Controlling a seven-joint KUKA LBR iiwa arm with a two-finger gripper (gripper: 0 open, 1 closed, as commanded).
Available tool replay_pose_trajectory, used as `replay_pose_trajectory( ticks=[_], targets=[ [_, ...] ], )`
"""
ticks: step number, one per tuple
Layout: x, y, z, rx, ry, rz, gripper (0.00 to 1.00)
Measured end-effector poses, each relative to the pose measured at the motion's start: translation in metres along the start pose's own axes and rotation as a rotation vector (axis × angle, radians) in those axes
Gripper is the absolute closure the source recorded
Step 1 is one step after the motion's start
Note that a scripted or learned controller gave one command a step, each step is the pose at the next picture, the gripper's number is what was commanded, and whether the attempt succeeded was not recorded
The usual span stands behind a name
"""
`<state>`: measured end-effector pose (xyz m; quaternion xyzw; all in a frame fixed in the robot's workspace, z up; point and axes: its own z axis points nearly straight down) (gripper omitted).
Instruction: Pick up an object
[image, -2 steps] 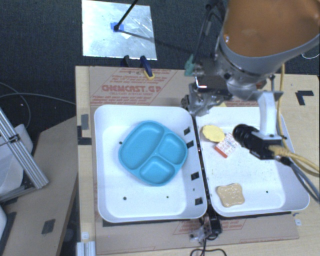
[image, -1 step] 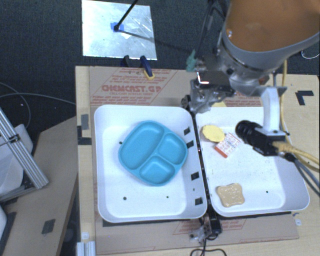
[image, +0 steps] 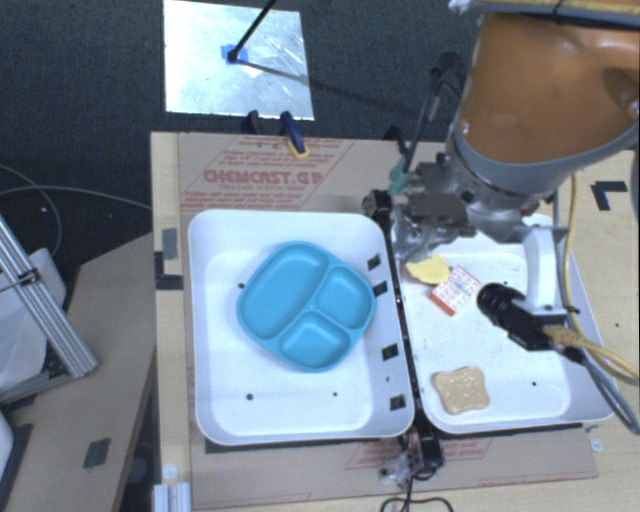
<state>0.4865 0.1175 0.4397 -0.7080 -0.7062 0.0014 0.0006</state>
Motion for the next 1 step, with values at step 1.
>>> replay_pose_trajectory(
  ticks=[1],
  targets=[
    [0.0452,0.0,0.0245,-0.003,0.002,-0.007,1.0]
  ],
)
